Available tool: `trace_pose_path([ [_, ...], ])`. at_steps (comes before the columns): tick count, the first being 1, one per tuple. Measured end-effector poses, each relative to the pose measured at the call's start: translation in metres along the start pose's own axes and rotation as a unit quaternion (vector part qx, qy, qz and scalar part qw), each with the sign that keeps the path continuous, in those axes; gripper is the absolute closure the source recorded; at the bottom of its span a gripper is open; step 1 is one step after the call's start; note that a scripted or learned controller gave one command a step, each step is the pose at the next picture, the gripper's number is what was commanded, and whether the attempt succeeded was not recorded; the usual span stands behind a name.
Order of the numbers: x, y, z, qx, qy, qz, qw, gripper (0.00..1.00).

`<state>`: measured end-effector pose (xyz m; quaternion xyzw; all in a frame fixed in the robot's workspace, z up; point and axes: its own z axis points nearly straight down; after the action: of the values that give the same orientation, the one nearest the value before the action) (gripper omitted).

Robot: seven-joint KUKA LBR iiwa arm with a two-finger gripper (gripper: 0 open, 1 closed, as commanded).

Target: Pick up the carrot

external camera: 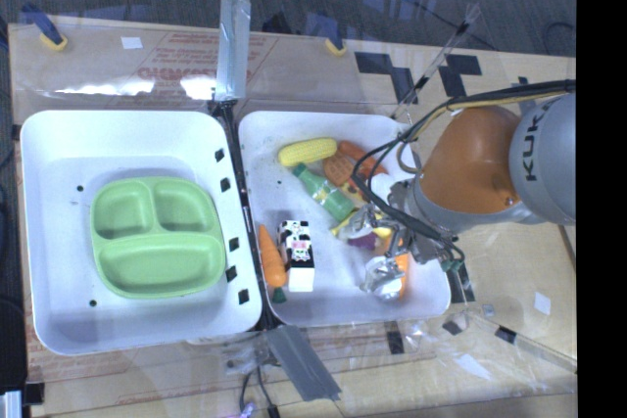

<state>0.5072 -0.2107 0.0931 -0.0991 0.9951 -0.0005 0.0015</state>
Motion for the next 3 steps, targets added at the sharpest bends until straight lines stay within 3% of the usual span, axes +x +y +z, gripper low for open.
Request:
trace_pose_path([
  [1, -0.002, 0.002, -0.010, 0.000, -0.001, -0.005, 1.0000, 1.00],
  [3, -0.007, 0.005, -0.031, 0.001, -0.003, -0.014, 0.9999, 1.00],
])
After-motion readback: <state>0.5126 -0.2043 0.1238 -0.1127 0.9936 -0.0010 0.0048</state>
